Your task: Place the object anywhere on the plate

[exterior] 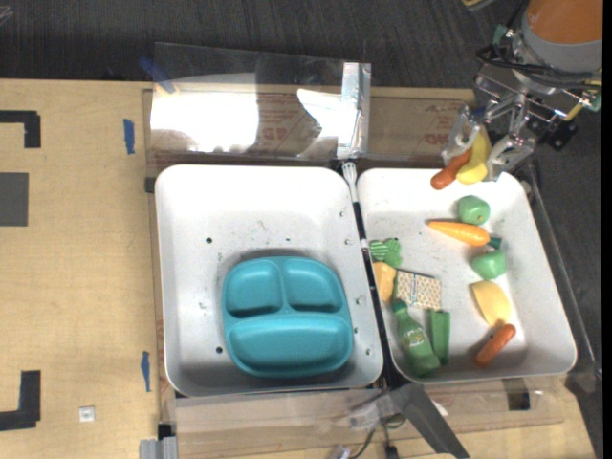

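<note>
Two white bins sitting side by side on the bench, left bin [182, 256] and right bin [545, 295]. Teal plate [285, 316] with three compartments lying in the left bin, toward 6 o'clock of its floor, bare of any toy. Arm [566, 12] reaching in at 1 o'clock of the view, gripper [483, 156] hovering over the right bin's 12 o'clock rim. Fingers clenching on a yellow toy [475, 161], which is showing between them, lifted clear of the bin floor; an orange-red piece [445, 177] sticking out at its 8 o'clock, touching it, whether joined to it or separate being unclear. Remaining in the right bin: green ball [472, 209] just below the gripper; carrot [459, 230] lying across at its 6 o'clock; green pepper [489, 263] near the 3 o'clock wall; yellow wedge [491, 303] below that; second orange-red piece [494, 342] at 5 o'clock. Along the 9 o'clock wall: small green toy [385, 251], yellow piece [383, 280], patterned card [419, 291], and two green items [421, 338] crowding together at 7 o'clock. Clear plastic sheet [258, 113] standing behind the bins at 12 o'clock.
</note>
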`<state>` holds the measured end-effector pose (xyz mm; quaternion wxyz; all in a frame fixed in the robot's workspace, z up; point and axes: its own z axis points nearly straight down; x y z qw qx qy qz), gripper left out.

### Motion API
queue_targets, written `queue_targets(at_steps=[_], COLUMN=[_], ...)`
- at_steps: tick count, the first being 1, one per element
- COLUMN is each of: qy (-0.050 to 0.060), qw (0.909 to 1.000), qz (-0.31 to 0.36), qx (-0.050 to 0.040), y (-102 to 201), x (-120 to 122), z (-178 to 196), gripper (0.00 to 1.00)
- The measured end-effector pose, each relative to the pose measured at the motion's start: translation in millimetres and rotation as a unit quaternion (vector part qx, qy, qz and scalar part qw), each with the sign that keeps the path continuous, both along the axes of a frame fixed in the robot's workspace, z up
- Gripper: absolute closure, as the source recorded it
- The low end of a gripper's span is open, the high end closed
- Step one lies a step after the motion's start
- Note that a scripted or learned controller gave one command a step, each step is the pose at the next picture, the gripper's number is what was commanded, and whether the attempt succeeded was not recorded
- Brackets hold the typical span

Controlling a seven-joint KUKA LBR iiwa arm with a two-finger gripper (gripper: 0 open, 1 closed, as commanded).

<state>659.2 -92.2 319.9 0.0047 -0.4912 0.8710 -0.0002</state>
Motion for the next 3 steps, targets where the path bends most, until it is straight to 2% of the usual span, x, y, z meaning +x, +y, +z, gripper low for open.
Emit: queue_targets(at_steps=[1, 2, 3], qy=[0.003, 0.004, 0.004], qw=[0.9977, 0.9969, 0.9975], qz=[0.068, 0.079, -0.070], qx=[-0.0010, -0.0004, -0.0008], y=[31.7, 91.6, 95.5], x=[-52.4, -127.3, -166.5], z=[-41.8, -74.6, -135.5], gripper=[1.00, 1.00, 1.00])
